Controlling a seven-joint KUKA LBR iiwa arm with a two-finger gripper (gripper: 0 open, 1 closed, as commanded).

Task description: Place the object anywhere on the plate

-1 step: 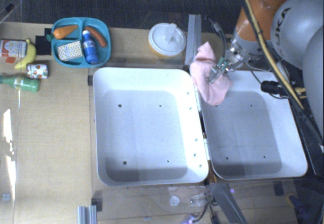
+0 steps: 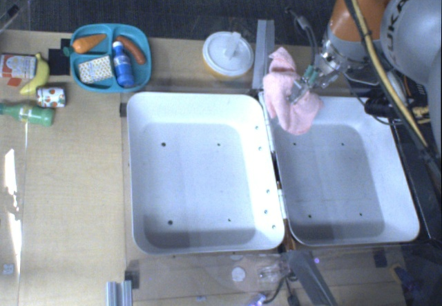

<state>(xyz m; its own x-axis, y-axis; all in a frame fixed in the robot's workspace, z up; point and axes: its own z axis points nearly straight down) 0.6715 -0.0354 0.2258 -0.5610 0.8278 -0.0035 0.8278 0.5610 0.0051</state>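
A crumpled pink cloth (image 2: 289,99) hangs over the far left corner of the right bin (image 2: 345,187), partly above the divider between the bins. My gripper (image 2: 302,88) reaches in from the upper right, and its fingers are shut on the cloth's right side. The blue divided plate (image 2: 138,42) sits on the bench beyond the left bin, at the far left. It holds a toy carrot (image 2: 90,43), a sausage (image 2: 135,50), a blue bottle (image 2: 121,63) and a speckled block.
The left bin (image 2: 200,173) lies between the cloth and the plate. A round white-lidded container (image 2: 228,54) stands behind the bins. A banana (image 2: 36,75), a small can (image 2: 50,97) and a green bottle (image 2: 27,114) lie at the bench's left edge.
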